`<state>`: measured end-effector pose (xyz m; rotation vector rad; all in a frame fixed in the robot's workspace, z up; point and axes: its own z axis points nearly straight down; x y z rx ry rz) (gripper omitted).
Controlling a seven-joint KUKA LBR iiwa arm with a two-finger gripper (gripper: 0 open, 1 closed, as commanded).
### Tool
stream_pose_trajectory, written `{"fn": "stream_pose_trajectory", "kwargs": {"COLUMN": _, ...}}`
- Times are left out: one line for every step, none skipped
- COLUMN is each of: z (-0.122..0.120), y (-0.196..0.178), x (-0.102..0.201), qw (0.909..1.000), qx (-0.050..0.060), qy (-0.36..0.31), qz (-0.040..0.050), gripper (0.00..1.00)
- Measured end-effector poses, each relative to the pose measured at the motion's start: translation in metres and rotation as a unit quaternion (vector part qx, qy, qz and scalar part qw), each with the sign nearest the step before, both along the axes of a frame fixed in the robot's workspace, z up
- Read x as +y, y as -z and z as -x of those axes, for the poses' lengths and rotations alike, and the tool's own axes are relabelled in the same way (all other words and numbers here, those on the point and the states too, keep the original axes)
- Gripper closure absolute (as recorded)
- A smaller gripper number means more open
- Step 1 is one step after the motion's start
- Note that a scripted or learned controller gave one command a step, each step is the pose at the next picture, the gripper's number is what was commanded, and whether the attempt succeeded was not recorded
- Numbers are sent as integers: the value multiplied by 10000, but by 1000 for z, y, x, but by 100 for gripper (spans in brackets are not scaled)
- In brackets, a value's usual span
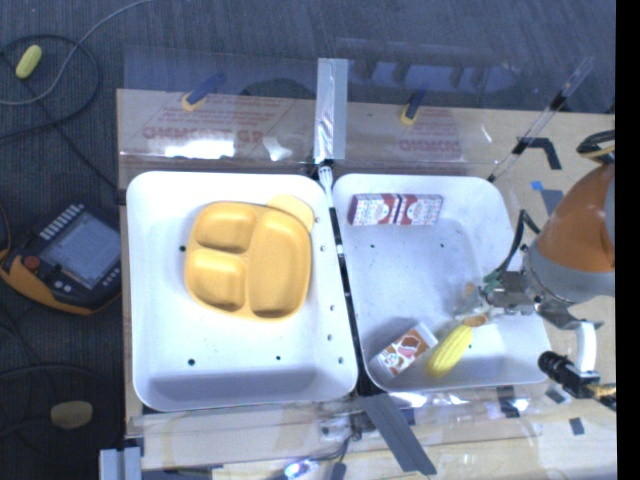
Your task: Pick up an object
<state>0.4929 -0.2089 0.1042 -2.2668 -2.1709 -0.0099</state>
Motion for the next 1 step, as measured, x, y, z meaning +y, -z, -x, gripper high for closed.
{"fn": "stream_pose_trajectory", "kwargs": {"z": -62, "y": -76, "x": 42, "qw": 9987, "qx": 24, "qy": 514, "qz": 45, "gripper": 100}}
